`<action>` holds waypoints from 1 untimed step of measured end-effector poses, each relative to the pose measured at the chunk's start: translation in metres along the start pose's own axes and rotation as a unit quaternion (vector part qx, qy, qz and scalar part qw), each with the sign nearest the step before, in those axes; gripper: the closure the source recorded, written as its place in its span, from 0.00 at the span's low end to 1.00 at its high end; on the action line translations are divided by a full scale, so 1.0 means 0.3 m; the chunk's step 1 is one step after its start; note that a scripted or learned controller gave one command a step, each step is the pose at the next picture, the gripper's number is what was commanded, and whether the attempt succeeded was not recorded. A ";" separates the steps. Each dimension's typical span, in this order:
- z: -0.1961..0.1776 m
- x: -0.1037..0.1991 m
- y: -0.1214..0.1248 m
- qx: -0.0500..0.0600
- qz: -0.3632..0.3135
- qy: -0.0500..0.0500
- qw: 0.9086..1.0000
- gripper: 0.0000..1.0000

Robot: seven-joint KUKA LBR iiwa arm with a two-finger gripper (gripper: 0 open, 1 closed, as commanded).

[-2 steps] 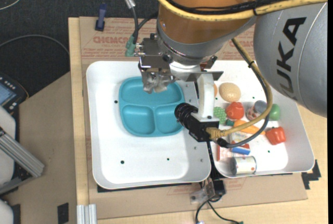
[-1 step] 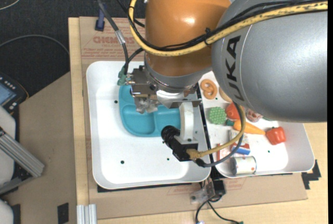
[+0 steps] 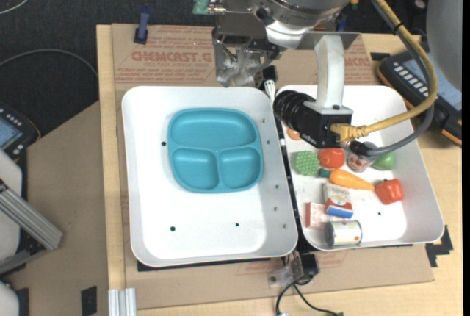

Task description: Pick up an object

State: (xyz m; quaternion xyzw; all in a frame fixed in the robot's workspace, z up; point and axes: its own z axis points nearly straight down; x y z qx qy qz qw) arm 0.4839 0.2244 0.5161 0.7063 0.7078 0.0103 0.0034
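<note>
My gripper [image 3: 241, 69] hangs under the grey wrist, over the cardboard just behind the back edge of the left bin [image 3: 139, 182]. Nothing shows in it. The right bin [image 3: 418, 215] holds several toy foods: a green piece [image 3: 305, 162], a red tomato [image 3: 332, 158], an orange carrot [image 3: 351, 179], a red pepper [image 3: 389, 190], a green ball [image 3: 385, 159], a small carton [image 3: 338, 197], a red and white packet [image 3: 316, 214] and a silver can [image 3: 344, 233]. All of them lie well to the right of and in front of the gripper.
A teal divided plate [image 3: 215, 149] lies in the left bin. A black cylindrical unit [image 3: 307, 120] on a white bracket [image 3: 330, 79], with a yellow cable [image 3: 396, 120], hangs over the back of the right bin. A blue clip [image 3: 142, 24] sits at the cardboard's far left.
</note>
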 end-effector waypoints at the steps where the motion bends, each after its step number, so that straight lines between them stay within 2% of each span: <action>1: 0.431 -0.060 -0.029 0.016 0.003 -0.008 1.000 1.00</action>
